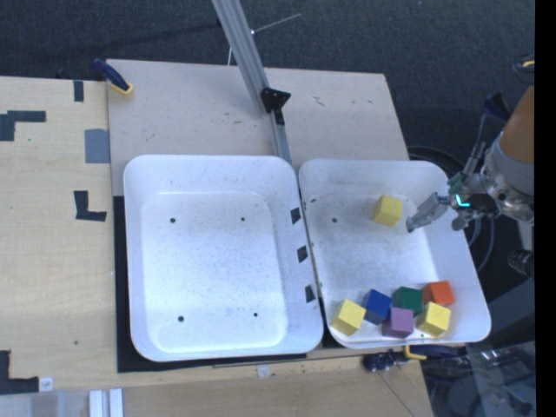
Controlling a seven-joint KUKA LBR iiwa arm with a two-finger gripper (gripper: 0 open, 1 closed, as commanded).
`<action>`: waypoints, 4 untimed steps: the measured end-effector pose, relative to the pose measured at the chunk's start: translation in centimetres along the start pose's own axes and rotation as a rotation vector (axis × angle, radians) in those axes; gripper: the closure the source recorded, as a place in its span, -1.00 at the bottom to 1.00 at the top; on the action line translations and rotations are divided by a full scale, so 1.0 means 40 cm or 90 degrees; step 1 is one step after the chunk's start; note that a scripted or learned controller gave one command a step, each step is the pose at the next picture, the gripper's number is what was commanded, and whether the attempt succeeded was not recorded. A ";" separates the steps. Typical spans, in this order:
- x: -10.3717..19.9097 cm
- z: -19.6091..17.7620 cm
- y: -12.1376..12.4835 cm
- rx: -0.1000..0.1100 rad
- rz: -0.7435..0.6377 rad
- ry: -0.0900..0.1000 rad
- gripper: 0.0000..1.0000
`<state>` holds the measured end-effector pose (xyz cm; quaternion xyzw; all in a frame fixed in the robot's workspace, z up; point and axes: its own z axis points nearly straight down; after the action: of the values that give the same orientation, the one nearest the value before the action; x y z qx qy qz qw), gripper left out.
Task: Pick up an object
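Two shallow white bins sit side by side on a bench; the right bin is the landmark. A lone yellow cube lies in its far half; the gripper hovers just right of that cube, above the bin's right wall, holding nothing; whether it is open or closed cannot be told. Along the bin's near edge cluster six blocks: yellow, blue, green, purple, orange, yellow.

Nothing readable is showing anywhere here, no labels, brands or numbers on the bins, blocks or bench.
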<state>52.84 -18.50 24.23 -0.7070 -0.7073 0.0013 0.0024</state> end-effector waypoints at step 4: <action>0.037 0.369 -0.031 0.001 0.000 0.000 -1.00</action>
<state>51.53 -17.00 9.49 -0.7068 -0.7074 0.0021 0.0031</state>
